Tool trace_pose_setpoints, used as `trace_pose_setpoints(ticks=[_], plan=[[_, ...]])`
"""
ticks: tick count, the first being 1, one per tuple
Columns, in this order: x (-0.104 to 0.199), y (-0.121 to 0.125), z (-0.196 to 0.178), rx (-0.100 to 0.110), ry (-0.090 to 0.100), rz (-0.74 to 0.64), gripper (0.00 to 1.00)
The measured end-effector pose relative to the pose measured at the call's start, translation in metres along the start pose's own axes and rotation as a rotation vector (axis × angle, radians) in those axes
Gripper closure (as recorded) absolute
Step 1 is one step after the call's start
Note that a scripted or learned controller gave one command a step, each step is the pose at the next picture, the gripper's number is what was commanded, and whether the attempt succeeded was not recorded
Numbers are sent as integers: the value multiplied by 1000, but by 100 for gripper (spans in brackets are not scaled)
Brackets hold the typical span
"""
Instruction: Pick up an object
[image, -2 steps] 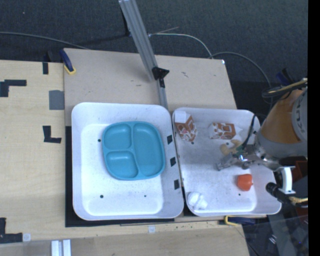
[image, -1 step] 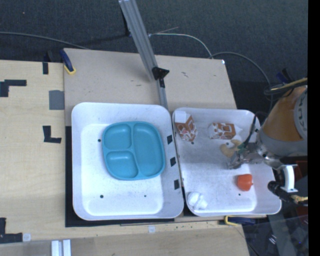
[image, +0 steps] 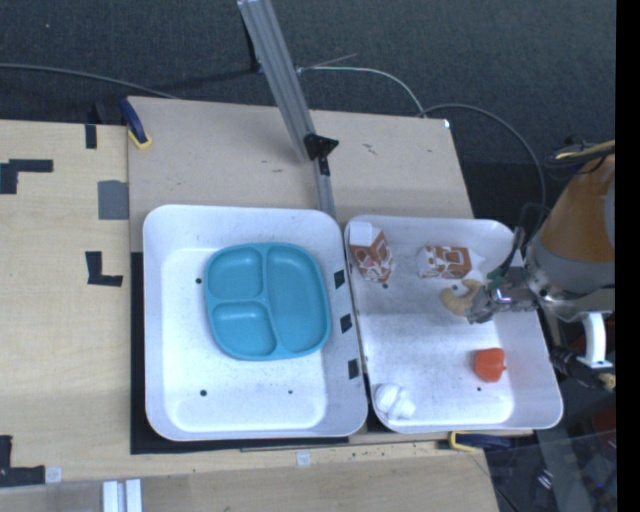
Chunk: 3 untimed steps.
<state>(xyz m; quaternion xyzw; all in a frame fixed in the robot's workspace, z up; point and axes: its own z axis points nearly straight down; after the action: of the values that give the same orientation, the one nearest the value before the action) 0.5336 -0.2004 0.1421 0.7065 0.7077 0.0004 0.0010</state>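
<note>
The right bin (image: 530, 400) holds two red-and-white packets (image: 371, 257) (image: 444, 262), a tan curved piece (image: 461, 296), a small red-orange object (image: 489, 364) and a white crumpled item (image: 394, 402) at its front left corner. My gripper (image: 482, 308) reaches in from the right and sits low at the right end of the tan piece, touching or just over it. The fingertips are too small and dark to read. The arm's orange band (image: 588, 215) shows at the right edge.
The left bin (image: 170, 330) holds a blue divided plate (image: 268, 300). A metal pole (image: 285, 80) slants down from the top to the bins' shared back edge. Cables run over the dark floor behind the bench.
</note>
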Motion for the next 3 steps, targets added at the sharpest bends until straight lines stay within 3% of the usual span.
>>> trace_pose_setpoints(ticks=[1, 2, 3], plan=[[1, -1, -63, -3, -1, 0, 100], [2, 0, -62, 3, 1, 0, 100], [63, 22, -66, 2, 3, -7, 100]])
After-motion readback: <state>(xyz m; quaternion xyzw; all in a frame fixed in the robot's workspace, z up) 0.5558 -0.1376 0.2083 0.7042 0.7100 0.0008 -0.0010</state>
